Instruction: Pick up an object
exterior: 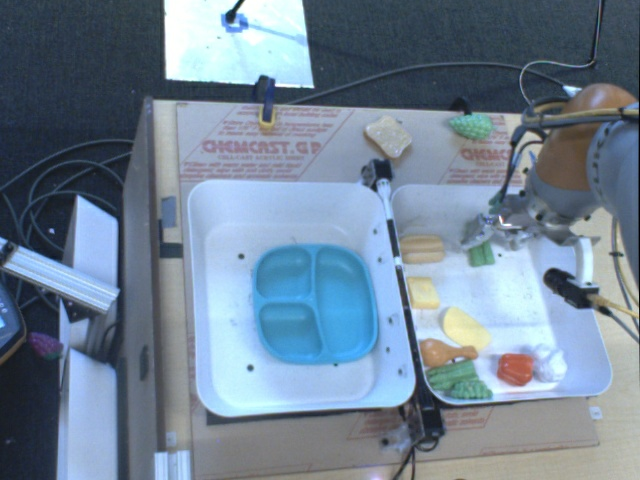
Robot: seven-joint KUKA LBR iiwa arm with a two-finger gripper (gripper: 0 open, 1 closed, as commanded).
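We log a small green block-shaped toy (482,255) in the right white bin (580,373), touching the end effector (487,232) from below; whether its fingers are apart or together, we cannot tell.

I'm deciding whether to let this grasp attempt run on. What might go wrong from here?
The gripper is low over the small green piece, near the right bin's back wall, so a finger may clip it. The bread roll lies close by and might get nudged. The piece is small, so the grasp may miss.
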